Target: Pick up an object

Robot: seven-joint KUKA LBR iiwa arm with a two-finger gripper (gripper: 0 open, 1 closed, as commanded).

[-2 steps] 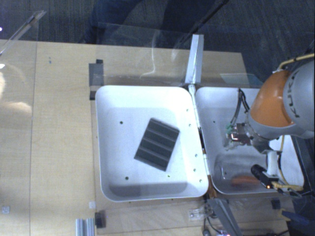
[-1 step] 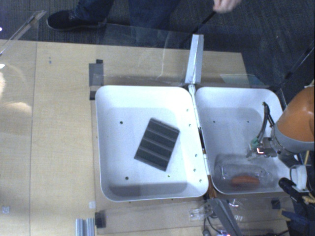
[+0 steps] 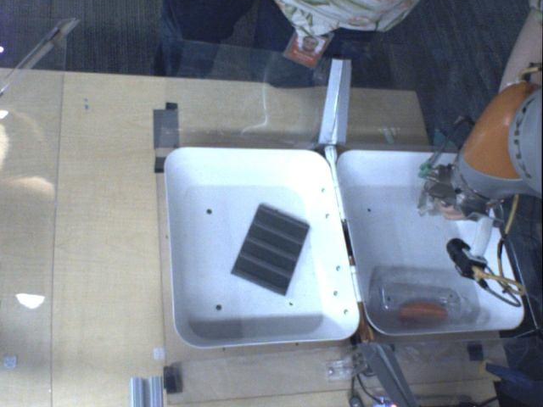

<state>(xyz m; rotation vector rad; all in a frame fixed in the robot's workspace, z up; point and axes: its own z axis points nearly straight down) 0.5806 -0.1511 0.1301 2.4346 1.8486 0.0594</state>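
Two bins sit side by side on the bench (image 3: 85, 227). A flat ridged pad (image 3: 271, 248) lies in the middle of the left bin (image 3: 182, 227). A clear container (image 3: 422, 302) lies in the near part of the right bin (image 3: 382, 185). The arm (image 3: 509, 138) reaches over the right bin's right side.

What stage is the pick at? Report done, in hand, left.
Done: nothing looks lifted. The dark grey ribbed rectangular slab lies flat in the left white bin, and the clear plastic tube with an orange-red piece inside lies on the floor of the right white bin.
In hand: the tool sits over the right bin's far right side, with no object seen in it.
Left: the grasp and lift.
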